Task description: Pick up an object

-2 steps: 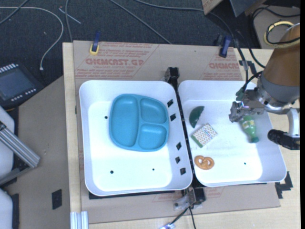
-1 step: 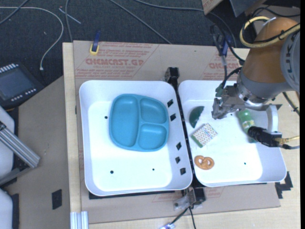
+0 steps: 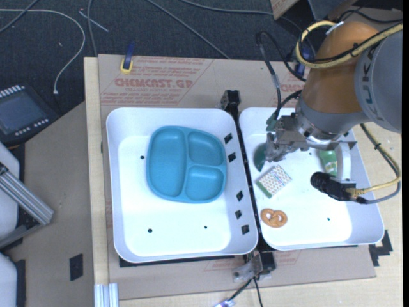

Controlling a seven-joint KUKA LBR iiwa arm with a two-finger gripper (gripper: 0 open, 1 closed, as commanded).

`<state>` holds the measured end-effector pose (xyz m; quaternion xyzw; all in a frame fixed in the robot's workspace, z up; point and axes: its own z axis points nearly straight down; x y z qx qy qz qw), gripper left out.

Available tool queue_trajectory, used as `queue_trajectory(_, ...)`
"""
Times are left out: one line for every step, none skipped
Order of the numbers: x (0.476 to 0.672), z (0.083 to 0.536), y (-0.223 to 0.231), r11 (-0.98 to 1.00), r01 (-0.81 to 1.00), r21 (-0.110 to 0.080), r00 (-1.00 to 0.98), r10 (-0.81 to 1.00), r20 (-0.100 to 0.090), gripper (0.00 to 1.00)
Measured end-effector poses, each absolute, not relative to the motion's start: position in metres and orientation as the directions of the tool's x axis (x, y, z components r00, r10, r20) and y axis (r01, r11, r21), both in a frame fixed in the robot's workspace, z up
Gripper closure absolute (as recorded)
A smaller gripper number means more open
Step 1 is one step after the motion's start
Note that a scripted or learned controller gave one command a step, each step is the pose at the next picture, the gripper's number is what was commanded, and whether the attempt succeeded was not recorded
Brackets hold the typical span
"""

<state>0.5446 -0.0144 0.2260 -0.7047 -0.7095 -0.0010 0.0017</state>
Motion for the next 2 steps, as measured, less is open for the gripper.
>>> queue_trajectory(0.531, 0.228, 0.038, 0.006, 1.0, -0.003, -0.006, 1.0, 0.004, 1.0)
queue_trajectory(0.538, 0.221, 0.087, 0.006, 1.0, -0.001, -0.006, 1.0, 0.002, 1.0)
